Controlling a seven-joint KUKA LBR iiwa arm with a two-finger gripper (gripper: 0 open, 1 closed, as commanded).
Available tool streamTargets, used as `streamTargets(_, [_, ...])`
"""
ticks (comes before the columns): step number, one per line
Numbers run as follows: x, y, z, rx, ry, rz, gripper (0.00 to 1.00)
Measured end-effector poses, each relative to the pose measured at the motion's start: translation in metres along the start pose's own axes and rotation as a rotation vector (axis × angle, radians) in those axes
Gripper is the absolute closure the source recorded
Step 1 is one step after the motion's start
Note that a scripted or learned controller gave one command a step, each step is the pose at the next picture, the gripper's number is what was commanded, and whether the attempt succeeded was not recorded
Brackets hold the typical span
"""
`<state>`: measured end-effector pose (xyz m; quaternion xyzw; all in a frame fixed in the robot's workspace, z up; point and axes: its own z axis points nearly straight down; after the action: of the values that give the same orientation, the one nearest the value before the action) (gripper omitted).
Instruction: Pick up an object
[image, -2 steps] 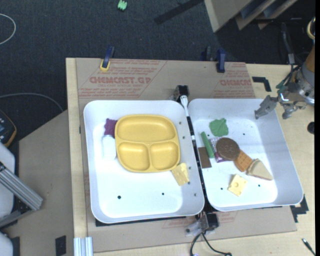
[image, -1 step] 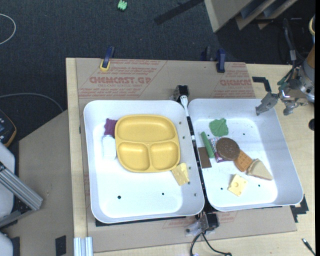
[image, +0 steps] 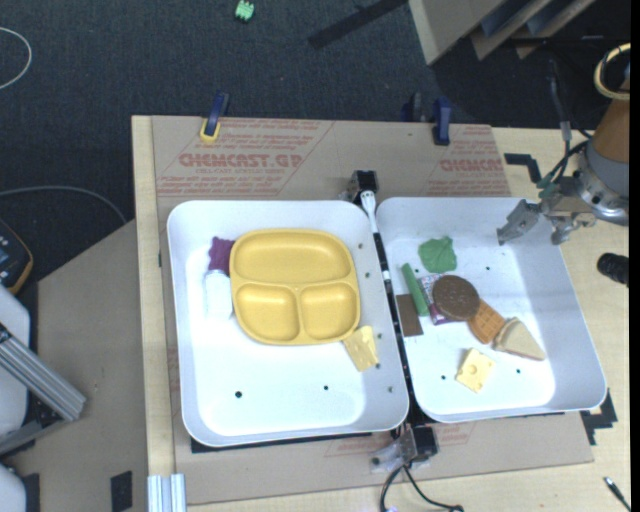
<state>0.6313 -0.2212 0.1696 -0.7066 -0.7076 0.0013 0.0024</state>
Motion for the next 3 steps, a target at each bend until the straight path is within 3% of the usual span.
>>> streamTargets(1, [0.002,0.005,0.062,0.000,0.002,-0.001,0.00])
streamTargets(2, [0.006,0.008,0.084,-0.005,0.006,-0.004,0.00])
streamTargets(3, [0.005,0.008,0.073,-0.008,0.000,-0.005,1.00])
